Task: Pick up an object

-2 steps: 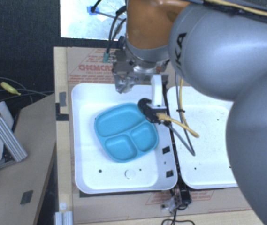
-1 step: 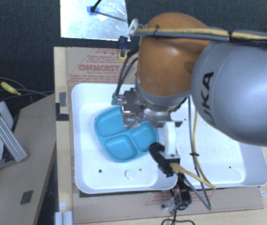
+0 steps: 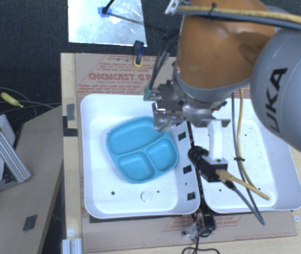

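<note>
Gripper (image 3: 162, 121) hung low over the far right rim of a blue divided plate (image 3: 141, 155) lying in the left bin (image 3: 94, 194); its grip state was unclear. Seemingly approaching, it next needed to clamp the rim.

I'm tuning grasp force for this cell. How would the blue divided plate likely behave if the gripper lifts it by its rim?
The blue divided plate looks like moulded plastic, so probably stiff and light. Its smooth, glossy surface may slip between fingers. Lying flat and broad in the left bin, it seems unlikely to roll, but a rim grasp by the gripper could let it tilt.
</note>
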